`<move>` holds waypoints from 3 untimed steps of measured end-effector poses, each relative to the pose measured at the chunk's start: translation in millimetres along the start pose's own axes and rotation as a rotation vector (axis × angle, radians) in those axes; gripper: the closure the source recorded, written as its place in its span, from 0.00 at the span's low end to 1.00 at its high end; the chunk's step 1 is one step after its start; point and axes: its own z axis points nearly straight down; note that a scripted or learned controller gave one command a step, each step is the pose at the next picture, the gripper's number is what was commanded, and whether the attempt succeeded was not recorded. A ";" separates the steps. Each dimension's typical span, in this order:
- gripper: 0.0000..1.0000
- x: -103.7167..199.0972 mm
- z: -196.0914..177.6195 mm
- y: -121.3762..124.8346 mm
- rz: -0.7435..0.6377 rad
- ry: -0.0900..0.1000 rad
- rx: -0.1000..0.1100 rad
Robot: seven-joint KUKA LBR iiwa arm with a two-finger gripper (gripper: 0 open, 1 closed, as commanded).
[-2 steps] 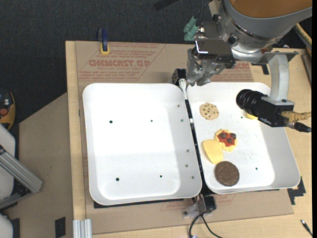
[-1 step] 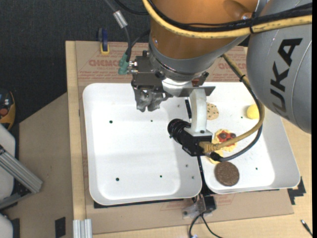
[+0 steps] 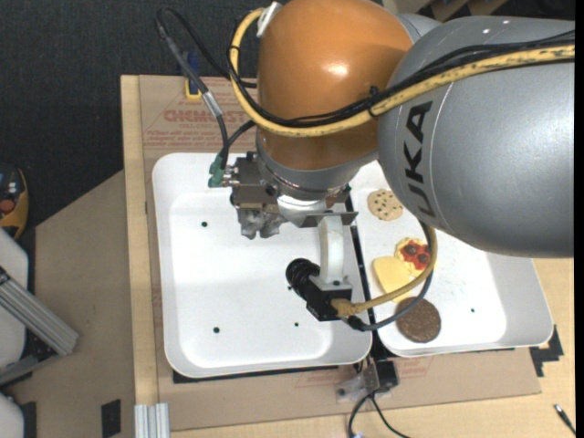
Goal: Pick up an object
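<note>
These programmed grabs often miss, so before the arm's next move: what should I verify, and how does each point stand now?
1. The gripper is over a bin: ok, the left bin.
2. Object beneath it: cannot tell, the arm hides that spot.
3. Anything held: cannot tell.
4. Objects available: ok, cookie, yellow piece and brown disc lie in the right bin.
5. Positioned above those: not ok, wrong bin.
</note>
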 end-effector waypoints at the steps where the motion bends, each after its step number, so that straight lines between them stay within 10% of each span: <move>1: 1.00 1.3 59.0 -10.3 -0.001 0.003 -0.004; 3: 1.00 -42.2 95.1 25.6 0.003 0.004 -0.009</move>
